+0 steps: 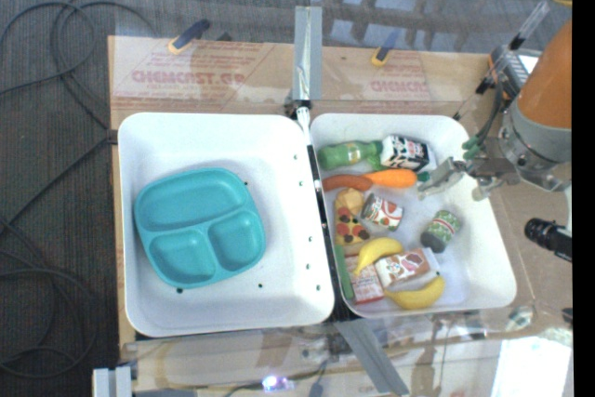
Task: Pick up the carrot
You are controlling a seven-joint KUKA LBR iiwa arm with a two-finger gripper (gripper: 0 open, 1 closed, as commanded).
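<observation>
Carrot (391,178): orange, lying roughly level w/ view's horizontal, in upper-middle of right bin (483,293), thick end toward view's right. Just above it, green bottle (350,153) and a black-and-white carton (404,150); just left, touching or nearly so, a red-brown sausage shape (346,183). Below it, small carton (383,212), pizza slice (349,226), two bananas (376,251), a bigger red-white carton (402,270). Small green can (442,229) lies apart, toward view's right.

Gripper (444,174) hangs just right of carrot's thick end, close above bin floor as far as can be judged; metal parts blur together, so how wide it stands can't be told. Nothing seen in its grasp. Grey arm w/ orange band (550,79) reaches in from view's right.

Left bin (167,139) holds teal divided tray (199,225), not part of task.

Judged step: approach, pre-grasp. To do well: shift toward view's left til centred over carrot's mid-length, turn wrist so closing line runs across the short width, not along it. Descend straight, avoiding carton above and small carton below. Risk: nudging carrot into sausage shape, or pinching a neighbour along w/ it.
</observation>
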